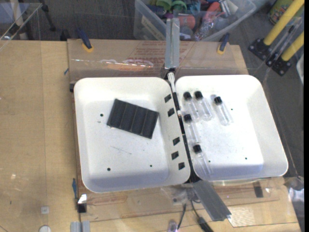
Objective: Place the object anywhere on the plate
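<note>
Camera view: two shallow white bins side by side on a wooden tabletop (34, 129).
Left bin (91, 173): a dark grey ribbed rectangular plate (133, 118), lying flat.
Right bin (251, 129): five clear black-capped plastic vials (203, 105), well apart from the plate.

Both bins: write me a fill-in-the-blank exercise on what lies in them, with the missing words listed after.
1. The dark ribbed plate lies in the ____ bin.
2. The clear vials in the right bin have caps coloured ____.
3. The number of vials lying on the plate is ____.
4. The crate of colourful toys stands ____ the bins in the camera view.

Missing words: left; black; zero; behind
</note>
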`<action>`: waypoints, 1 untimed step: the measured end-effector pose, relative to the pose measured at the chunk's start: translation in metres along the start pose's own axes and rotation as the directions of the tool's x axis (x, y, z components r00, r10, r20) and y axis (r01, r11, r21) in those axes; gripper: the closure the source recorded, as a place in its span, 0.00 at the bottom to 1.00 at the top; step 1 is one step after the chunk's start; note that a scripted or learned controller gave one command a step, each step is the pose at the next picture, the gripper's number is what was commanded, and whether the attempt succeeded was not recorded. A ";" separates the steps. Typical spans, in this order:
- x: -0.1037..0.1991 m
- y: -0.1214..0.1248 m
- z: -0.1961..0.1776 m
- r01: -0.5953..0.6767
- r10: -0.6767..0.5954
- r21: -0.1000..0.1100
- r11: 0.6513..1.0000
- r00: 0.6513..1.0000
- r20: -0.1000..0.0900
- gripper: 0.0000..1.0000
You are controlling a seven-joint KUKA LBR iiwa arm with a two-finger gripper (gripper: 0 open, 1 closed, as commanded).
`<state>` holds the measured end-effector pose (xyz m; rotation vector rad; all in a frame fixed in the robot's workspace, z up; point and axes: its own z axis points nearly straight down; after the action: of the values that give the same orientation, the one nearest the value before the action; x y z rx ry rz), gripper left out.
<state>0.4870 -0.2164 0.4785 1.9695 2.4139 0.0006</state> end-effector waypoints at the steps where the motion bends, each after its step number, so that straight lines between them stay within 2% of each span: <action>1: 0.000 0.002 -0.011 0.002 -0.002 -0.004 1.000 1.000 0.004 1.00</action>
<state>0.4884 -0.2160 0.4896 1.9633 2.4114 0.0007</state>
